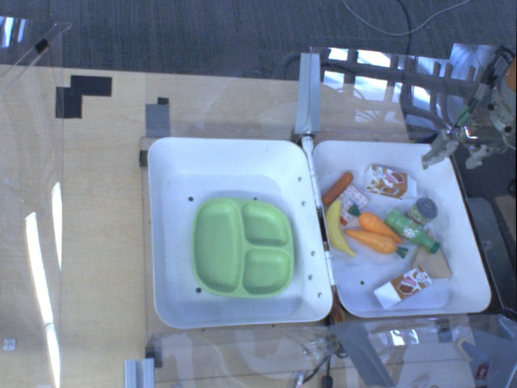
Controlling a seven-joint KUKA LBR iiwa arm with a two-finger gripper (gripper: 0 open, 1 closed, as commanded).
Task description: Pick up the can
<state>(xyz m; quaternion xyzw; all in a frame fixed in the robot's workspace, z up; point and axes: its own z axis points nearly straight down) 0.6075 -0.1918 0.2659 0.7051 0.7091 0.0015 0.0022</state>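
The can (425, 210), small and dark with a round grey top, stands in the right bin (477, 285) toward its right side, touching the end of a green bottle (409, 224). My gripper (454, 153) hangs over the far right corner of that bin, up and to the right of the can and well apart from it. Its two fingers (435, 154) are spread open with nothing between them.
Around the can lie two carrots (376, 233), a banana (338, 229), a sausage (337, 187), and cartons (386, 182) (404, 286). The left bin (174, 297) holds a green divided plate (244, 246). A metal post (306, 95) stands behind the bins.
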